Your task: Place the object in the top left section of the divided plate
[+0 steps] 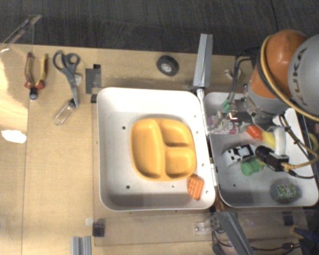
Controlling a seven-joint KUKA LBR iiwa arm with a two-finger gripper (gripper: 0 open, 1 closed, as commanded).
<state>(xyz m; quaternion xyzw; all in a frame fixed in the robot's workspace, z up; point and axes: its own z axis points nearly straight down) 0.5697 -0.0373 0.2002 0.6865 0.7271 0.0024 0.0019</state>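
Gripper over right bin, finger state unclear. Wooden bench holds scissors. Left bin: yellow divided plate, orange waffle toy.

My bench is pale wood, glare on its left; scissors, pliers and tape lie there, dark floor behind.

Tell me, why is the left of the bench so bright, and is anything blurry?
In the camera view, glare washes out the wooden bench at its far left; the yellow plate looks soft-edged, slightly smeared; the arm at the right is close to the lens and out of focus; a soft shadow lies along the left bin's lower wall.
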